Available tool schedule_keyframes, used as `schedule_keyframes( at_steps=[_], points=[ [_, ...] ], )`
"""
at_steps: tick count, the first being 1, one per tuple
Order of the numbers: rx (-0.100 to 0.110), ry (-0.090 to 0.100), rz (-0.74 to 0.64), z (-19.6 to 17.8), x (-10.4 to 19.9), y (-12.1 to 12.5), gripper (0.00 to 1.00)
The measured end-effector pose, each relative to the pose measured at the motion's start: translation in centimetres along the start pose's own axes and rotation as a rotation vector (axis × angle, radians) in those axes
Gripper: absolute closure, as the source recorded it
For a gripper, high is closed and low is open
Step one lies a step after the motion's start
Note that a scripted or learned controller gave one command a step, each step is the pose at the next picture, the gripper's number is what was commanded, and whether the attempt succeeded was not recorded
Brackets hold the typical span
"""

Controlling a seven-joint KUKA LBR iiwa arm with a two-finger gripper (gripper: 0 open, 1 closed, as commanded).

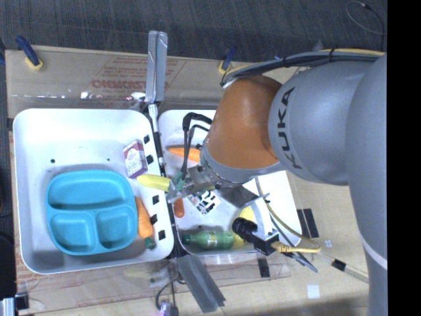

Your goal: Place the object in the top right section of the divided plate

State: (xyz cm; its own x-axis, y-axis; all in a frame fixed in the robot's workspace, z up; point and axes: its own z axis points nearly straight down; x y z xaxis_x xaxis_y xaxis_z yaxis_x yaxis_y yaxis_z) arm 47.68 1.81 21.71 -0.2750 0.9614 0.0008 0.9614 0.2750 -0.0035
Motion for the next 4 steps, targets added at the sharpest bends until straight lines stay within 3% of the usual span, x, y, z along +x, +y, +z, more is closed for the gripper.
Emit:
schedule_keyframes(
  at_steps=[1,2,4],
  points=[
    [0.002,0.0,-0.004,-0.9,0.0,0.1,1.0],
    [0.003,0.001,-0.135,1.1,4.3,1.2,1.0],
    [0.008,0.001,-0.142,-0.7,4.3,1.3,1.0]
  ],
)
